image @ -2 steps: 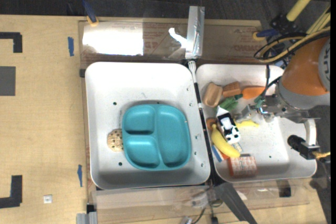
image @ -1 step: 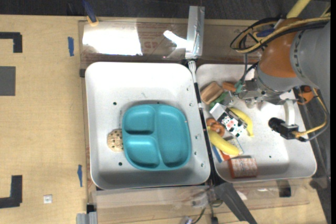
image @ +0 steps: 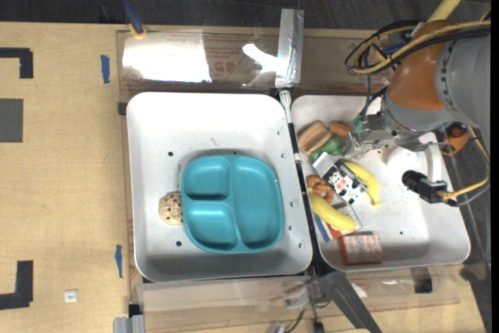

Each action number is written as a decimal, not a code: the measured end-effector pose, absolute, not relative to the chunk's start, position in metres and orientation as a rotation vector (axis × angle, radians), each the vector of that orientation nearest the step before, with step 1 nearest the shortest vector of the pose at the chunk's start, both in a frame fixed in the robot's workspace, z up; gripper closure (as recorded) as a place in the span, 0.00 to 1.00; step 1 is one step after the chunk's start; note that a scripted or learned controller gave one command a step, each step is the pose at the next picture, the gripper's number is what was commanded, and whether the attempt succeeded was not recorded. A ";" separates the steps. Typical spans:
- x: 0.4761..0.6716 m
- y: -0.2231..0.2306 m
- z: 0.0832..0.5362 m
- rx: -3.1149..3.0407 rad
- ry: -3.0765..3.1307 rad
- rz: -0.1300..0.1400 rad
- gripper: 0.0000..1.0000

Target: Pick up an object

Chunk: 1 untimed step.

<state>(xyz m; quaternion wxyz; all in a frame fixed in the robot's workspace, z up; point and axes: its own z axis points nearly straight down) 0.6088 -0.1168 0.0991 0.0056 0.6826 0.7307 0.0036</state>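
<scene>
Two white bins sit side by side on the bench: left bin (image: 148, 121), right bin (image: 437, 238). Arm (image: 460, 82) comes in from the right, grey with an orange band, hanging over the upper part of the right bin. Gripper (image: 366, 132) looks to be down near the top of the clutter; cannot tell how the claw stands, wrist body and cables block it. Nothing visibly gripped.

Left bin holds a teal divided tray (image: 231, 203), big and flat, with a round cookie-like piece (image: 171, 207) touching its left edge.

Candidate pick items are all jammed against the right bin's left wall: brown bread-like block (image: 312, 136), green bit (image: 334, 146), small printed card box (image: 341, 182), yellow banana (image: 366, 182), second yellow piece (image: 331, 214), reddish can (image: 360, 247) lying on its side near the front.

Risks, judged from the layout:
- pile is tight, so a descent likely lands on two items or pushes them apart rather than closing on one
- items hug the wall, one side of the claw could hit the rim
- banana is curved and the can is round, so either may slip or roll
- loose cables near the wrist could snag
</scene>
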 end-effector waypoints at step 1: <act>0.608 -0.117 0.098 2.138 2.288 0.010 0.00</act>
